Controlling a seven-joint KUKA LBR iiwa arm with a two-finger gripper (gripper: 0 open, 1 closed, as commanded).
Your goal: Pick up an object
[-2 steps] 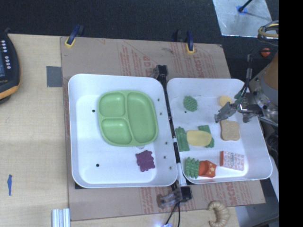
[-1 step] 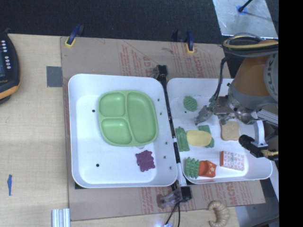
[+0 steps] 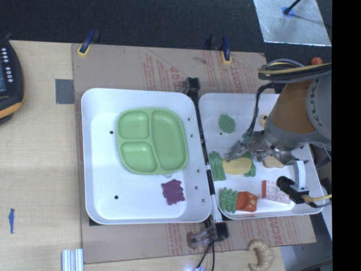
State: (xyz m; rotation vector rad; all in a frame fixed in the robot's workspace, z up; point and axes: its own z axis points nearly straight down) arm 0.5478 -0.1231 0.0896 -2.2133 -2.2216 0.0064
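Arm (image 3: 293,114) reaches in from the right over the right bin (image 3: 210,103), orange band visible above the wrist. Claw (image 3: 241,150) sits low over the middle of that bin, just above the yellow piece (image 3: 238,166), close to it or touching, can't tell which. How wide the claw stands can't be told from this angle, and nothing is visibly held in it. Yellow piece lies near the bin's left-centre, with a dark green block (image 3: 216,166) just beside it on the left, against the bin's left wall. A round green bumpy item (image 3: 227,123) is further back in the same bin, apart from the claw. Along the front wall: a green ridged item (image 3: 228,199) touching a red item (image 3: 247,201), then a red-and-white card (image 3: 271,189) to their right. A beige lump (image 3: 274,162) lies right of the yellow piece, partly under the wrist. Left bin (image 3: 90,151) holds a pale green divided plate (image 3: 152,140) toward the back-centre and a purple piece (image 3: 173,191) in front of it, apart from the plate. On the surface (image 3: 39,168): a beige curled thing (image 3: 260,254) outside the bins at front right, and a dark handheld controller (image 3: 7,78) at the far left edge.
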